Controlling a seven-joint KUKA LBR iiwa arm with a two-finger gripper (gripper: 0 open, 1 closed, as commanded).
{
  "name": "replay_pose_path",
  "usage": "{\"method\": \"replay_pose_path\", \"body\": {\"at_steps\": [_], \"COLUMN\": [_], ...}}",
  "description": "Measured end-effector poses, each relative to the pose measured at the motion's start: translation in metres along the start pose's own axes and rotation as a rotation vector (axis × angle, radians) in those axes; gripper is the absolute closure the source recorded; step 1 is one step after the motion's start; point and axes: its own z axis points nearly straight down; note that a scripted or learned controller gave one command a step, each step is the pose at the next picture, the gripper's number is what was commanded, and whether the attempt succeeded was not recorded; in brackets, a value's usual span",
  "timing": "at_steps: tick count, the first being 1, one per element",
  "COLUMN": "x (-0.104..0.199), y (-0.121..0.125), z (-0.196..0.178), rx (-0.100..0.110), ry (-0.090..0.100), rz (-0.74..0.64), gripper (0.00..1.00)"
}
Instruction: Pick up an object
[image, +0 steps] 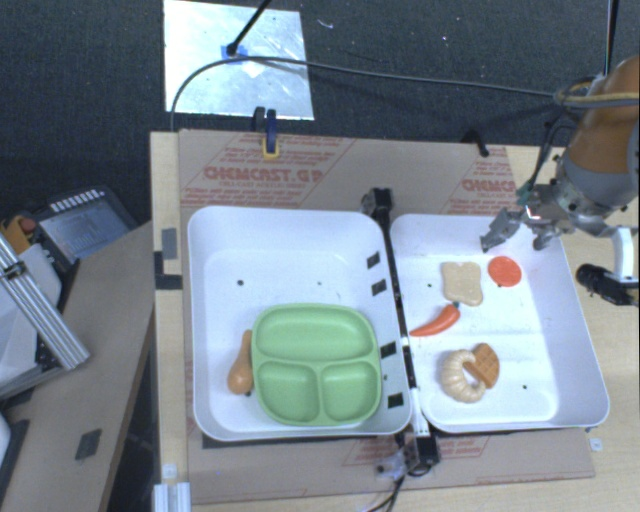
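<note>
**Four items in the right bin, none yet taken**

Four candidate objects lie in the right bin (570, 330): a red disc (505, 271), a pale bread-like slice (462, 283), a red chili pepper (437, 321), and a croissant-like pastry (468, 373). The pincer (520, 230) hangs above the bin's far edge, its fingers spread apart with nothing between them. The left bin (290, 240) carries a green divided tray (316, 364) with a tan drumstick-like piece (241, 366) just beside it.

Assessment: the step in hand is approach and selection. The red disc is the nearest target, near the pincer and standing apart from the slice. It looks flat, so the fingers likely need to reach the bin floor and straddle its width. The pastry offers more height and a surer hold, but lies well apart. Centre over one item before descending; the slice and pepper sit close together and risk a double contact.
</note>
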Motion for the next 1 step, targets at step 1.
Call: {"method": "replay_pose_path", "body": {"at_steps": [1], "x": [0.0094], "y": [0.0010], "z": [0.0572], "rx": [0.000], "ry": [0.001], "rz": [-0.001], "gripper": [0.00]}}
